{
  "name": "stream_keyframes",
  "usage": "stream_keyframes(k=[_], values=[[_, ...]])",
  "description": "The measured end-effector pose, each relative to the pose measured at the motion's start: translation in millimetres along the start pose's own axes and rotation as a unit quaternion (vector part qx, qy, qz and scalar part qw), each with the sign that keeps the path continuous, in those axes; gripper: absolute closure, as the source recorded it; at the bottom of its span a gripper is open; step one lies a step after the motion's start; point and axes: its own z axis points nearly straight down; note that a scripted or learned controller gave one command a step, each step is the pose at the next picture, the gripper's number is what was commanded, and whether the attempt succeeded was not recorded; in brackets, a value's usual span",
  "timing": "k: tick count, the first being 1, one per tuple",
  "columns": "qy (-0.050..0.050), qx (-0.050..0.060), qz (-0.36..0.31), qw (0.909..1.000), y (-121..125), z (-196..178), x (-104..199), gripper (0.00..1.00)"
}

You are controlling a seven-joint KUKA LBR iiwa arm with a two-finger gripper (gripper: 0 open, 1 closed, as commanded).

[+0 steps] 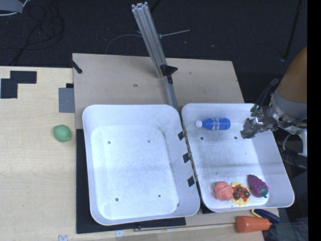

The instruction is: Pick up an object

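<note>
Gripper (249,130) above right bin (225,157); smooth cylindrical blue bottle (214,124) (lying flat) nearby.

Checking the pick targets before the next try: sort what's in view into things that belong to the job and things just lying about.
Belongs to the job:
gripper, over the right bin
blue bottle
purple grapes
pink toy
yellow toy

Just lying about:
green ball, on the bench left of the bins
orange toy, outside the right bin
left bin

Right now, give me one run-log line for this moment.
end effector: over right bin, nothing visibly held | blue bottle: lying beside it, far end | grapes, toy foods: near end | pick: pending
</note>
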Motion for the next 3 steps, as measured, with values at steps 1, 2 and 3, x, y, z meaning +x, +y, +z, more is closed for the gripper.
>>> stream_keyframes(k=[1,2,3], values=[[0.000,0.000,0.000,1.0000,-8.7,-56.0,-1.9,1.00],[0.001,0.003,-0.002,1.0000,-1.6,-57.1,51.0,1.00],[0.001,0.003,-0.002,1.0000,-11.3,-59.1,101.4,1.00]])
